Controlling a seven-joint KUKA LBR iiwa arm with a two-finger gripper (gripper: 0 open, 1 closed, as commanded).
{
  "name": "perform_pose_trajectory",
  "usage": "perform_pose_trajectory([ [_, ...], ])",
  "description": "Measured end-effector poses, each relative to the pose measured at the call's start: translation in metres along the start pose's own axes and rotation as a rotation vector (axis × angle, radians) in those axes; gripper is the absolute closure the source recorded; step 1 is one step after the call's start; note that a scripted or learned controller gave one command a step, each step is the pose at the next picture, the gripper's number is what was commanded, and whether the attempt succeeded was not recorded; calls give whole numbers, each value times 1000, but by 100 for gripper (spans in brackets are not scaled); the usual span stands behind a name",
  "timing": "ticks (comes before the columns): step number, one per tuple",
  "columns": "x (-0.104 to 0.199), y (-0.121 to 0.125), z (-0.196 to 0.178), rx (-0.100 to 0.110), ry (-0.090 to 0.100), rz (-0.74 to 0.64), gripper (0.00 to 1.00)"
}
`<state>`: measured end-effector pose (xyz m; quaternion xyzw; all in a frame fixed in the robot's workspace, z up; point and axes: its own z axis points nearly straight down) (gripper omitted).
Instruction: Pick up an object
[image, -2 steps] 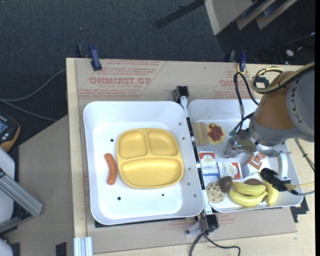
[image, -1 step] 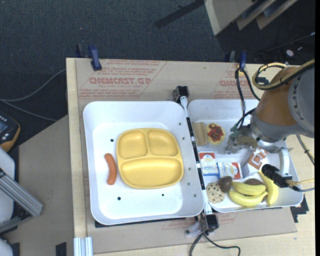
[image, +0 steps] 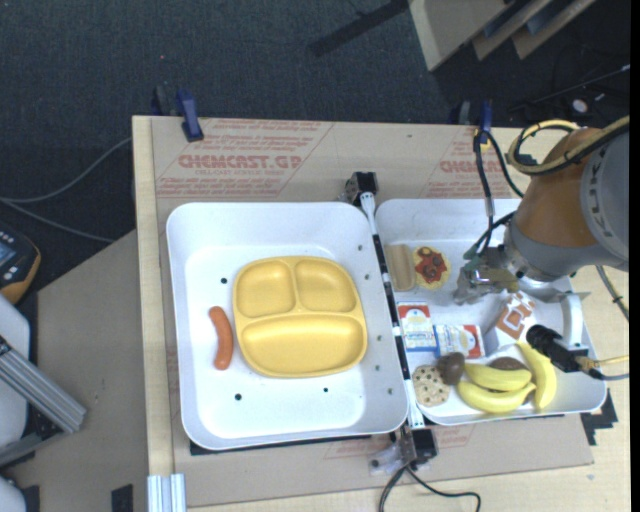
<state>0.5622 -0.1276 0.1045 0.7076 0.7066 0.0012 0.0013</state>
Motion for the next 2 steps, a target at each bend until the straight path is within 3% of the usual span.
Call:
perform_pose_trajectory([
  [2, 1, 1, -20, -4, 0, 0, 100],
])
